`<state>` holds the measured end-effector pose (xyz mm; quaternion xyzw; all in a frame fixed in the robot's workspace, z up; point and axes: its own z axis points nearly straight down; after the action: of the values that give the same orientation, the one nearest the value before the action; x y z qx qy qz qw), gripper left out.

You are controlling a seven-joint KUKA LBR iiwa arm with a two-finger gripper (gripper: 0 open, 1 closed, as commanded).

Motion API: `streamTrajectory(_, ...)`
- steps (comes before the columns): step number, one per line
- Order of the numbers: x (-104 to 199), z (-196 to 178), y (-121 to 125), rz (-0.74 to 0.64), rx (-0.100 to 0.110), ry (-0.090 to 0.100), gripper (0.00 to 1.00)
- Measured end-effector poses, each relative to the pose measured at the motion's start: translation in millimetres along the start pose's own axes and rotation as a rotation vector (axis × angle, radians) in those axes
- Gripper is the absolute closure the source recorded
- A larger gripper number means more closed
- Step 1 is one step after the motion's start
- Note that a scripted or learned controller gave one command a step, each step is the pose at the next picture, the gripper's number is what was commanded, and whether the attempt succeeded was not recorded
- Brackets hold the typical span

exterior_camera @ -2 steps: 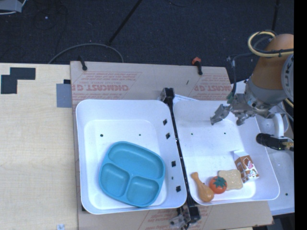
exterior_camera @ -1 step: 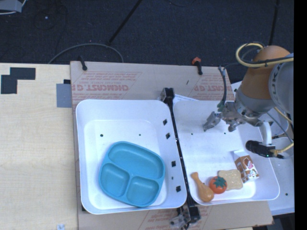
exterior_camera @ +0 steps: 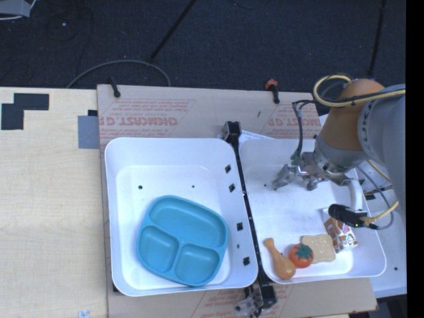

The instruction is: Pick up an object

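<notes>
- The gripper (exterior_camera: 296,177) hangs over the bare upper part of the right bin (exterior_camera: 265,154), its two fingers spread apart with nothing between them.
- The candidates for picking lie well apart from it, clustered along that bin's near edge: a tomato toy (exterior_camera: 301,256), a drumstick toy (exterior_camera: 279,258) just left of it, a toast slice (exterior_camera: 319,247) touching the tomato on its right, and a small printed packet (exterior_camera: 342,234) beyond that.
- The left bin (exterior_camera: 126,158) holds a blue divided plate (exterior_camera: 181,240), flat and wide, likely a poor fit for the fingers.
- To do this step well, the arm probably needs to travel toward the near edge and centre over one item.
- The drumstick, at the cluster's outer end, seems the cleanest target; the tomato risks being nudged against its neighbours.
</notes>
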<state>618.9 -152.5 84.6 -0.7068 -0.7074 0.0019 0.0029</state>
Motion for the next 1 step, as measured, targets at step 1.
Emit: streamTrajectory(1,-0.7,-12.9,0.9,0.000,-0.003,-0.001,1.00)
